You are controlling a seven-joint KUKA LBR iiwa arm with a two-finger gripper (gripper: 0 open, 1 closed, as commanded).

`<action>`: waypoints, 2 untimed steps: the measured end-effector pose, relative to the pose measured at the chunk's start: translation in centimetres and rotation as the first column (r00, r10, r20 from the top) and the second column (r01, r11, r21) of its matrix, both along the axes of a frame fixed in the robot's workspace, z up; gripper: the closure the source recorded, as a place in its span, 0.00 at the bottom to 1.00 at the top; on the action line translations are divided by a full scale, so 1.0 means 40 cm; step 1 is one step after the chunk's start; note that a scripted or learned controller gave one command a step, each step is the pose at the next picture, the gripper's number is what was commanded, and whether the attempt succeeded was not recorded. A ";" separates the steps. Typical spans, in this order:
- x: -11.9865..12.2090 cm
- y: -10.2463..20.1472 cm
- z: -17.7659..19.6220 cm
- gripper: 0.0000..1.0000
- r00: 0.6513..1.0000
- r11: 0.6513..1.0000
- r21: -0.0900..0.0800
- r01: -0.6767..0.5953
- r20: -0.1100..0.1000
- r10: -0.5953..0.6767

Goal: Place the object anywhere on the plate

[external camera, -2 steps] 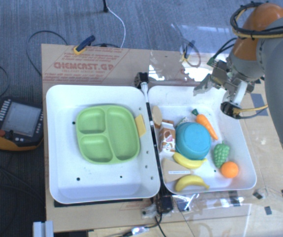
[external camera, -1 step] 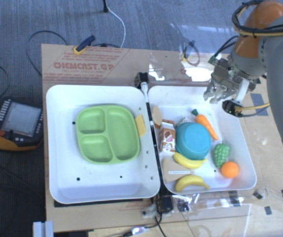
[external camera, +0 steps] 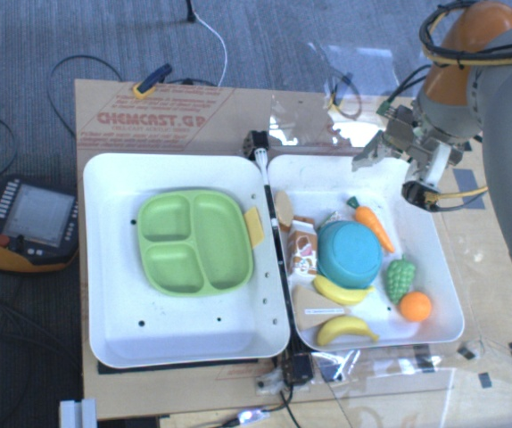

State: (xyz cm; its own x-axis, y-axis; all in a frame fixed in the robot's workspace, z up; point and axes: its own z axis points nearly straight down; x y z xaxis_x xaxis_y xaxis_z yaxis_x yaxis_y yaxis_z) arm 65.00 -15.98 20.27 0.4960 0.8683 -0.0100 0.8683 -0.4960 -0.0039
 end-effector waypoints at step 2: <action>-0.053 0.248 0.147 1.00 0.990 0.990 0.007 0.143 0.007 -0.143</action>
